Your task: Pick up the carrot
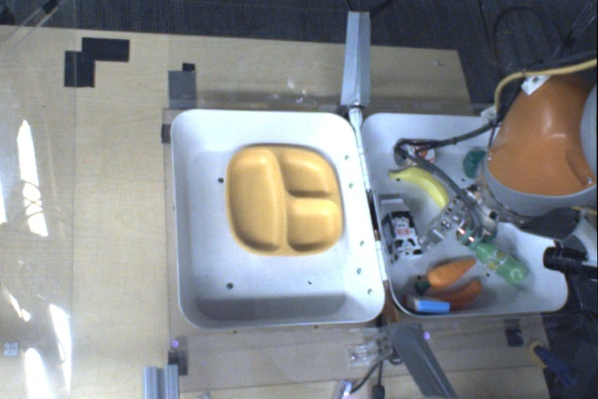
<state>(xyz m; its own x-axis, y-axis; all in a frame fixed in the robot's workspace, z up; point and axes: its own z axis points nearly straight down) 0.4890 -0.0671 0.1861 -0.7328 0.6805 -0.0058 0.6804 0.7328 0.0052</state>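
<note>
Carrot [451,272] lying in right bin [551,294], lower right of frame, just above a blue object [431,305]. Gripper [455,224] hovering nearby, upper left of carrot, empty; opening impossible to tell. Best approached along the carrot's short axis, clear of green bottle [500,263].

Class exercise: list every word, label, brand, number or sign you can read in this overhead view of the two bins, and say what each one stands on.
No text can be read.
Small black and white item in the right bin: it may bear print, but this is too small and blurred to read.
Yellow divided tray, carrot, banana: no markings visible.
</note>
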